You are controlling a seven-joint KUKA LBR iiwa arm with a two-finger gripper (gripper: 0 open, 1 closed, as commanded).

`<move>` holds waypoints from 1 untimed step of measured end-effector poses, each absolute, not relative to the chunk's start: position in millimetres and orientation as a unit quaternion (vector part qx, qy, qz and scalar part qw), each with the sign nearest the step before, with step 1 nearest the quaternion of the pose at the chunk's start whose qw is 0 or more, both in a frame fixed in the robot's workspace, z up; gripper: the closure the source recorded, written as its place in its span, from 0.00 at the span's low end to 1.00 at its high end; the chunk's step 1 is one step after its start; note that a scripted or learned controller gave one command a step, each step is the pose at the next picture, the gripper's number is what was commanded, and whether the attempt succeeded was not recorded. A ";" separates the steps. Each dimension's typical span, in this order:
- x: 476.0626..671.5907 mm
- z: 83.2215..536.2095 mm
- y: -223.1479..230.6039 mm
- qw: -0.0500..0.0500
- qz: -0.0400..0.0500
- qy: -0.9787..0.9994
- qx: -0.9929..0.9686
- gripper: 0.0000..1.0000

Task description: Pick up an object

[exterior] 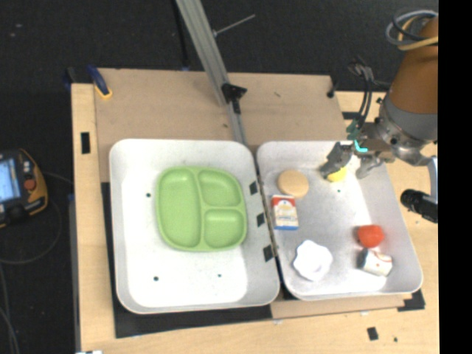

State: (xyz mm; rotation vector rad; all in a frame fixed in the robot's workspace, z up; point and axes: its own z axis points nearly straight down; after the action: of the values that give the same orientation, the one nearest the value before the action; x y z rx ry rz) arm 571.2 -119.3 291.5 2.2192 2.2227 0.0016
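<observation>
My gripper (348,165) hangs over the back of the right bin (402,220), its two fingers spread apart and open. A small yellow object (337,174) lies on the bin floor just under the left finger (330,164); nothing sits between the fingers. To its left is a tan round piece (293,182), with a red and white box (285,213) just in front of it. A white crumpled object (313,260), a red ball (370,235) and a small white and red item (376,262) lie toward the bin's front.
The left bin (133,271) holds a green divided plate (200,208). A grey metal bar (206,46) slants in from the back to the bins' divide. A handheld device (16,183) lies off the bench at far left.
</observation>
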 end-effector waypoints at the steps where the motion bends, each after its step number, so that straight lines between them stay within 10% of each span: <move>1: 571.4 291.9 -119.2 0.001 0.001 0.708 0.706 0.00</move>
State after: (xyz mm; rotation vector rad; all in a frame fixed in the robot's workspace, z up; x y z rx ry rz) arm 571.4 -119.2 291.9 2.2184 2.2224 0.0026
